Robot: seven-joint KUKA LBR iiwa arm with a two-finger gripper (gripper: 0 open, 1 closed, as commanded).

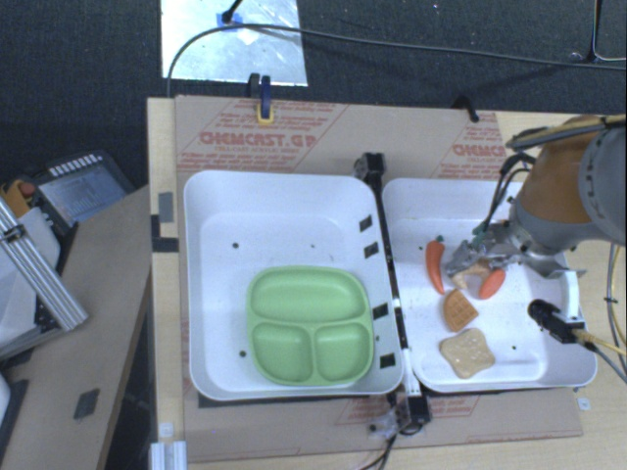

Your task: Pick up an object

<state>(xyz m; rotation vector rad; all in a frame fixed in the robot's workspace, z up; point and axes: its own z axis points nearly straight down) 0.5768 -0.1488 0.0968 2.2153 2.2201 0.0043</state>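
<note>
Now poised low in the right bin [549,365], with the tool [472,259] just beside the orange carrot [434,265] and touching or nearly touching a red-orange piece [493,282]. Tool apart or together: cannot tell, too blurred against the grey wrist. Nothing visibly clamped.

Likely mid-approach, judging by the crowding near the bin's middle. Nearest candidate: the carrot, lying roughly upright in the view, close to the divider between the bins. Further toward the front: a round waffle-like biscuit [458,309] and a pale slice of toast [467,352], near each other.

To do this step well:
- Settle on one piece and centre over it; avoid straddling the carrot and the red-orange piece together.
- Close across the carrot's narrow width, not along its length.
- Descend straight, then squeeze, then lift slowly; check for slip before clearing the rim.
- Keep off the divider wall while closing.

Well apart, in the left bin [196,262]: a green divided plate [312,323], probably not involved in this step.
</note>
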